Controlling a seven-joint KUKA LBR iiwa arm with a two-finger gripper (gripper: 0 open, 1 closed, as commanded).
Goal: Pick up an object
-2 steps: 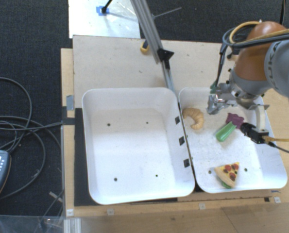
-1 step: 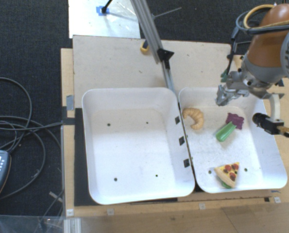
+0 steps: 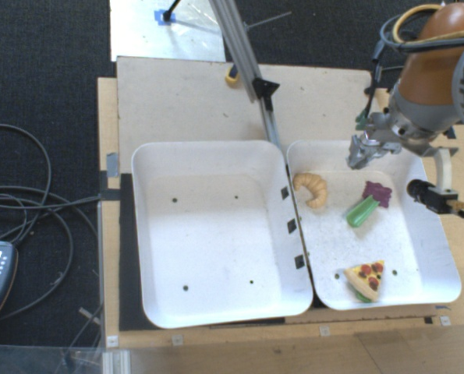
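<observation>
The right bin (image 3: 430, 244) holds three toy foods. A tan croissant (image 3: 312, 188) lies near its far left corner. A green vegetable with a purple top (image 3: 368, 204) rests in the middle, tilted. A pizza slice (image 3: 366, 278) sits by the near edge. My gripper (image 3: 360, 156) hangs over the bin's far rim, above and to the right of the croissant and behind the green vegetable. Nothing is visible between its fingers. The grey arm with its orange band (image 3: 442, 29) comes in from the upper right.
The left bin (image 3: 146, 170) stands beside the right one, with a row of black clips (image 3: 292, 226) along the shared wall. A slanted metal pole (image 3: 243, 45) crosses the bench behind the bins. Cables and a tablet lie on the floor at left.
</observation>
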